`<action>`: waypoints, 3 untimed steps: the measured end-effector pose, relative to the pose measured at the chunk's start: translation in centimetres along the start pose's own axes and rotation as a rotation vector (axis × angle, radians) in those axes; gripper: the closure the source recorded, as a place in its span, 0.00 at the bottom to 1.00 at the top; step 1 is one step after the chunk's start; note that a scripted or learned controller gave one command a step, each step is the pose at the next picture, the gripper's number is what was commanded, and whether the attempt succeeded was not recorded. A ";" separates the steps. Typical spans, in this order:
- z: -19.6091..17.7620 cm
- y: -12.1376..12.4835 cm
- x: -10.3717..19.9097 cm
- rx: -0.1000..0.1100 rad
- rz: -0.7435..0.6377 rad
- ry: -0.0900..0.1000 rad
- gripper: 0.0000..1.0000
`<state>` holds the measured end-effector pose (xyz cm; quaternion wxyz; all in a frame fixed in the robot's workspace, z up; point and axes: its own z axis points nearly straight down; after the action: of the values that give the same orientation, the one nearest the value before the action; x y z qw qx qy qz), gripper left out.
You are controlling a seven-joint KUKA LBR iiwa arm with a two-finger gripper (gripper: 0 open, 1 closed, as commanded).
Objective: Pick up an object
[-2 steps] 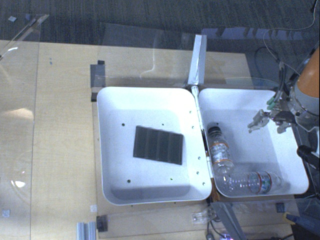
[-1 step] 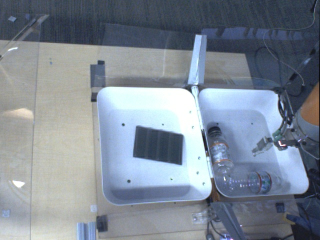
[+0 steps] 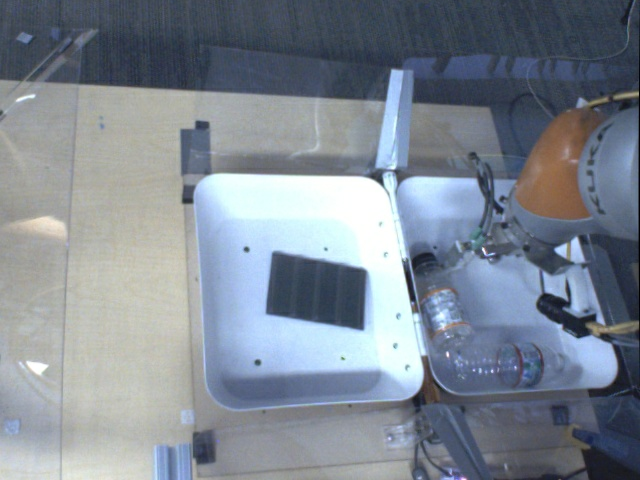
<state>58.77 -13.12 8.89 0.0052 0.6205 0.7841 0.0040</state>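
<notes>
Clear plastic, two bottles, both lying on their sides in the right bin [image 3: 600,368]. One bottle [image 3: 440,303] has a dark cap and lies along the bin's left wall, cap toward the far side. The second bottle [image 3: 497,364] lies crosswise along the near wall, its end close to the first; whether they touch is unclear. They look tumbled to that corner, as round things settle against walls.

Claw [image 3: 483,245] sits low over the far part of the same bin, just beyond the capped bottle. Wires and fittings crowd it; cannot tell whether it is spread or pressed together, and nothing shows held in it.

Grey arm with orange band [image 3: 556,178] comes in from the right. The left bin [image 3: 300,193] holds a dark ribbed flat mat [image 3: 318,290], lying centre. Both bins rest on the pale wooden counter [image 3: 110,268].

Judgement: pick not yet made; the capped bottle is the nearest candidate.
</notes>
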 end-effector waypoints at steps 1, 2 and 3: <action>0.2 8.3 0.9 0.014 -0.072 0.002 0.00; 0.0 0.2 2.1 0.003 -0.094 0.001 0.00; 0.2 8.2 1.9 0.009 -0.096 0.002 0.00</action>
<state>66.35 -9.40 8.78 0.0019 0.5823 0.8130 0.0007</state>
